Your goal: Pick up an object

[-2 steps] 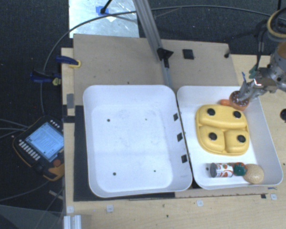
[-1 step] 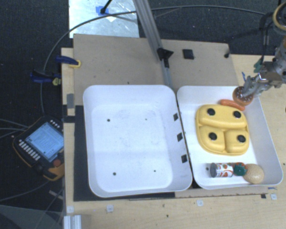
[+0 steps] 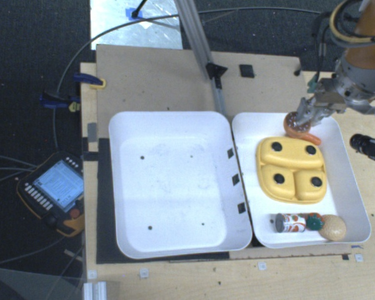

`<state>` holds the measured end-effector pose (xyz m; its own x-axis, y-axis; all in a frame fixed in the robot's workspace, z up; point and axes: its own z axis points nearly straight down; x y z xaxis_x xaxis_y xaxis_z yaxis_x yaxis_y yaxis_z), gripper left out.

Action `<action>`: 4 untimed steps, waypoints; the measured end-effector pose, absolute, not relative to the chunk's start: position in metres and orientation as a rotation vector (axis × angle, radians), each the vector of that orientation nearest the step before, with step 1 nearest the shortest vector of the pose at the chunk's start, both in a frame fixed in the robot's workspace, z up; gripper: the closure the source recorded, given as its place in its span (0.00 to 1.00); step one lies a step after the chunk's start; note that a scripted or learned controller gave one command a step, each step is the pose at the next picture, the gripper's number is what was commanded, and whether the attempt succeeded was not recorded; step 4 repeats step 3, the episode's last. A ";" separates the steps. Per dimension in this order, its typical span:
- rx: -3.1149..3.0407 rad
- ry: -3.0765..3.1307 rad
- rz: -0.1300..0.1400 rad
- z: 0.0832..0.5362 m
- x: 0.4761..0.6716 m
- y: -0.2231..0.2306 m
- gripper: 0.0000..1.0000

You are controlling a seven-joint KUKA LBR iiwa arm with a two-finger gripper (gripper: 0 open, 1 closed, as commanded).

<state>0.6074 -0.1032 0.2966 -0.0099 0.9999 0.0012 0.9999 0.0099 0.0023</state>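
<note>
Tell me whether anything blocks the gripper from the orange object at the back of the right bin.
Nothing visible does. The gripper is directly over the orange object, at the right bin's back edge. The yellow tray lies just in front, touching or nearly so.

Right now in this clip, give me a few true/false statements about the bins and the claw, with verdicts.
1. The yellow tray lies in the right bin. True.
2. The claw is over the left bin. False: it is at the right bin's far edge, by an orange object.
3. The small bottle stands upright. False: it lies on its side.
4. A tan rounded object sits next to the bottle. True.
</note>
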 end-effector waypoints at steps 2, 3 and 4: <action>2.210 2.232 0.003 0.260 0.620 0.016 1.00; 2.210 2.234 0.005 0.255 0.621 0.078 1.00; 2.210 2.234 0.005 0.255 0.621 0.078 1.00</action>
